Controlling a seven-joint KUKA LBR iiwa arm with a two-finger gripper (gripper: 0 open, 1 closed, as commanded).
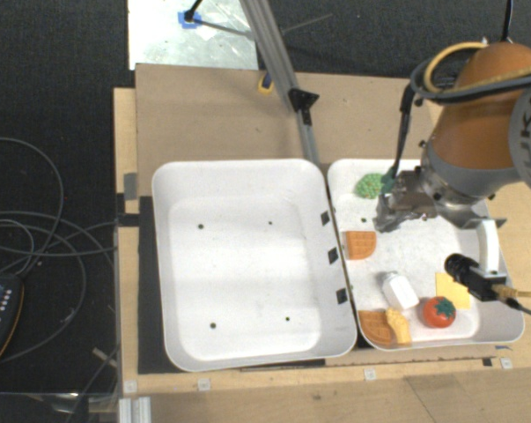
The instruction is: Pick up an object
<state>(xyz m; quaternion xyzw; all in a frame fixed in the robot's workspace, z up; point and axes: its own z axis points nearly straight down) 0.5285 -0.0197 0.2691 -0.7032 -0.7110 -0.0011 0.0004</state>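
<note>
My gripper [387, 220] hangs over the upper part of the right bin [424, 252], its dark fingers pointing down toward the bin floor. A green leafy piece [369, 184] lies just above and left of it. An orange waffle-like square [360, 244] sits below and left of it, near the bin's left wall. Lower in the bin lie a white cylinder [399, 290], a yellow-orange piece [397, 325], another orange waffle piece [376, 326], a red tomato [438, 311] and a yellow wedge [452, 289]. Nothing shows between the fingers.
The left bin [247, 263] stands beside the right one, joined by black clips [333, 254]. A grey tripod pole [278, 55] slants across the back of the bench. Cables lie on the floor at left. The arm's orange band [481, 104] looms over the right bin's far corner.
</note>
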